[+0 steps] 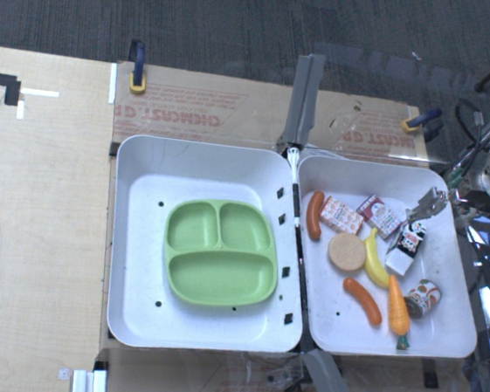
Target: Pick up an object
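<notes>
— While hanging over the far side of the right bin (327,321), seems best placed for the small black-and-white carton (408,243) just below. Agreed?

— Agreed. Lies near the bin's right wall, just beside the banana (376,263), tilted a little. Probably light and hollow, judging by the toy-food look of it all. Flat faces, so fairly stiff and easy to pinch across the narrow sides.

— Any word on the gripper (427,205), apart or together?

— Cannot tell from this slant: too small, too much glint. Cannot see anything clamped in it either.

— And if not the carton?

— Then perhaps the carrot (398,312), lower down near the little can (423,299). Long, tapered, likely smooth plastic, so liable to slip; better taken across the thick upper half than at the tip. Touches or nearly touches the can, hard to say which.

— Worth trying the can?

— Riskier. Round, lying on its side, apt to roll away under a poor pinch. Same with the orange sausage (363,301): free on all sides, but curved and slick-looking.

— So the carton, across its short width, square to the faces?

— Yes. Needs care with the banana alongside. Nothing fragile here by the look, so a firm squeeze should do no harm.
</notes>
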Action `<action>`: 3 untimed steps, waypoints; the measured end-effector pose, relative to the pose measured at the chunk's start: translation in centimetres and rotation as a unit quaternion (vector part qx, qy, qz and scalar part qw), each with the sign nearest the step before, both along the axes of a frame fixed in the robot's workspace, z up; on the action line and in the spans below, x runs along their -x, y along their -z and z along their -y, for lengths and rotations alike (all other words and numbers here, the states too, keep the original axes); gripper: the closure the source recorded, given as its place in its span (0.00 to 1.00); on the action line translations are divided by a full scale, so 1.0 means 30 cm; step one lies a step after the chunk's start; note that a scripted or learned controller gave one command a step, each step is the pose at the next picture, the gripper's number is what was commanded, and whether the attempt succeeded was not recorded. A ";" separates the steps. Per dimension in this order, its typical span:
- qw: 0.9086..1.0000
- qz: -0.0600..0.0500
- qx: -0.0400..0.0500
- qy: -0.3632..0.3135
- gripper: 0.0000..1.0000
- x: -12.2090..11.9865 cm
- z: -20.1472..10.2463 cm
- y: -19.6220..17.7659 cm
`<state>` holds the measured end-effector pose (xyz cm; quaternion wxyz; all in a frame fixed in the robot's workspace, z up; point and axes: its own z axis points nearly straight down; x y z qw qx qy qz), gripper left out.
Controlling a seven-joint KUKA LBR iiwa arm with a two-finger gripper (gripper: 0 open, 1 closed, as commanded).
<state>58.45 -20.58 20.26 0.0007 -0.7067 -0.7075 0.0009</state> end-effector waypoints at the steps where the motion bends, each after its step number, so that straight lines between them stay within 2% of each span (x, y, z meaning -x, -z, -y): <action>1: 0.998 0.001 -0.006 -0.059 0.00 -0.027 0.022 0.370; 2: 0.998 0.002 0.000 -0.055 1.00 -0.023 0.049 0.333; 3: 0.997 0.000 -0.001 0.079 1.00 0.116 0.005 0.355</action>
